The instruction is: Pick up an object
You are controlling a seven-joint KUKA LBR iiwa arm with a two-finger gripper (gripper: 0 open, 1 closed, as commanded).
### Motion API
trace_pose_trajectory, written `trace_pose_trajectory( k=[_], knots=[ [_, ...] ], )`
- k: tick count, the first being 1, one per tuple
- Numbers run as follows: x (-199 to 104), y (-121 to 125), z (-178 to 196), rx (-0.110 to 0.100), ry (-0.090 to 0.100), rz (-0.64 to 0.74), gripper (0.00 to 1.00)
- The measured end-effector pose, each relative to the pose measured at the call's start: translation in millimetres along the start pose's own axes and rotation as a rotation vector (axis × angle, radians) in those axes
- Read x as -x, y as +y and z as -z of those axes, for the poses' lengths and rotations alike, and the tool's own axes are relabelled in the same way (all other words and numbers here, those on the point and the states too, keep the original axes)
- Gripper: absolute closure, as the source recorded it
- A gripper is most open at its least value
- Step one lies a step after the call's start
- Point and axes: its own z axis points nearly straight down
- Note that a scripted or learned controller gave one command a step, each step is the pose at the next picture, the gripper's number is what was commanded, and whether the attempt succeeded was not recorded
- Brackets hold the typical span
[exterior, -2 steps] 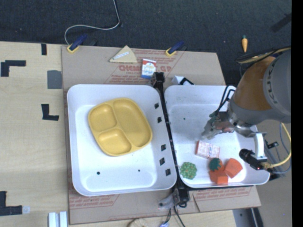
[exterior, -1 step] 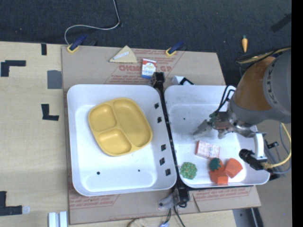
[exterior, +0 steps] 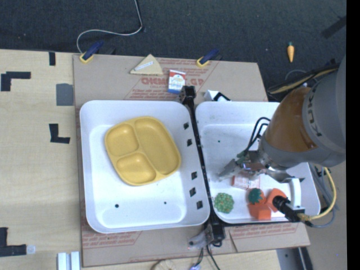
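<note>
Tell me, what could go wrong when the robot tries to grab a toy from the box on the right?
1. The gripper hangs low over a small pink-and-white packet. The packet looks flat, so the fingers may slide off it.
2. The green ball and the orange toy lie close by, so they could get bumped or grabbed by mistake.
3. These toys sit near the right bin's front wall, which may block the arm.

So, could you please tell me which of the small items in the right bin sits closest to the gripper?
The pale pink packet, lying just below the gripper. The green ball and the orange toy lie further off, toward the bin's front edge.
</note>
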Motion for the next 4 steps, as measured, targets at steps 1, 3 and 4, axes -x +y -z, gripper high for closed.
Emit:
trace_pose_trajectory(
  k=[1,3,4],
  knots=[
    [-53,23,78,0.000,0.000,0.002,0.00],
    [26,-4,-17,0.013,-0.003,0.001,0.00],
    [56,94,63,0.002,-0.002,0.000,0.00]
  ],
)
